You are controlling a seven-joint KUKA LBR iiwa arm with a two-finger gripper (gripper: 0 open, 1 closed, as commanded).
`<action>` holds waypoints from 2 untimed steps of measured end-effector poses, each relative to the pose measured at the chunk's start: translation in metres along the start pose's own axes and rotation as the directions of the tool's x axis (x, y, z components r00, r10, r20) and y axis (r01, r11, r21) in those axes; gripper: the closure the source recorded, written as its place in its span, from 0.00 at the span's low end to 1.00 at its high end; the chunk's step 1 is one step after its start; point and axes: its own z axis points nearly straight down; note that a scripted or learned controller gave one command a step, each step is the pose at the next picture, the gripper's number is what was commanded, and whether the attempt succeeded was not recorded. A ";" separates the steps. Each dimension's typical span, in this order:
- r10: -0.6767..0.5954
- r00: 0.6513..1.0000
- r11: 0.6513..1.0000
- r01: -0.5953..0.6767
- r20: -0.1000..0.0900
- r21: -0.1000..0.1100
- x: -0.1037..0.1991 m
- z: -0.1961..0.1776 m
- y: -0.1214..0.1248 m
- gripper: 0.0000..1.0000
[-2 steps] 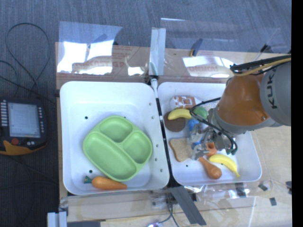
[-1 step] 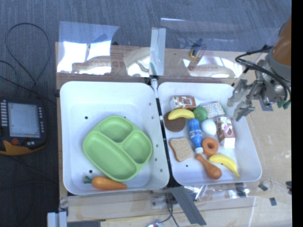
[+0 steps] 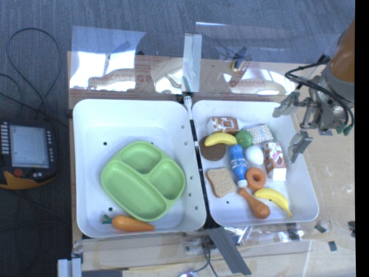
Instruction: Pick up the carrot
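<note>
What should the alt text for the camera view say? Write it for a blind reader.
A carrot lies at the near edge of the left bin, beside a green divided plate. The robot's claw hangs open over the right bin's far right edge, above mixed toy food.

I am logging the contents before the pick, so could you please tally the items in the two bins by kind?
Carrot: 1
Green divided plate: 1
Bananas: 2
Bread slice: 1
Blue bottle: 1
Doughnut: 1
Chicken drumstick: 1
White egg: 1
Other food pieces, too small to name: 5
Total: 14
</note>
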 end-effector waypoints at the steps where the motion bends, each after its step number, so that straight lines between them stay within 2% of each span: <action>1: -0.112 0.994 0.994 0.112 -0.006 -0.002 0.068 0.067 0.029 0.00; 2: -0.186 0.982 0.982 0.186 -0.011 -0.005 0.060 0.185 0.052 0.00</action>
